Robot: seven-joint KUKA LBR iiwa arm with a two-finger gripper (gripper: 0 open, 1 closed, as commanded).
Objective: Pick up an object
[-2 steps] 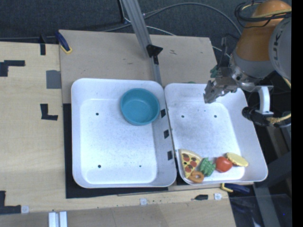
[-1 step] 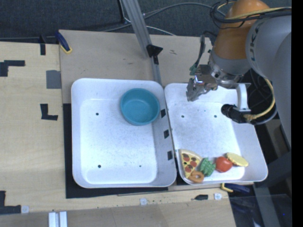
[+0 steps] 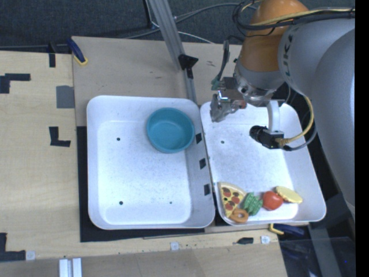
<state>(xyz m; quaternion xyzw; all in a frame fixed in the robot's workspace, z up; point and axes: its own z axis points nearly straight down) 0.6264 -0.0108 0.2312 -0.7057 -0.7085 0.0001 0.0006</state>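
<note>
**Pincer poised over the right bin, toys waiting at the near wall**

The tabletop [image 3: 34, 154] carries two white bins side by side; taking the right bin [image 3: 253, 160] as the landmark, the left bin [image 3: 115, 178] sits touching its left wall and holds a blue bowl [image 3: 170, 130] near its far right corner. The grey arm [image 3: 311, 56] reaches in from the right, and its pincer [image 3: 220, 112] hangs over the right bin's far left corner — nothing shows between its fingers, and whether they stand apart or together I cannot tell.

The likely targets lie in a row along the right bin's near wall: a pizza slice [image 3: 231, 199], a green vegetable [image 3: 251, 202], a red tomato [image 3: 272, 200] and a yellow piece [image 3: 289, 195]. They look like small, light, stiff plastic toys, probably slippery. The tomato seems best taken across its round middle. Crowding and the near wall leave little room — the bin's middle is open for approach.
</note>
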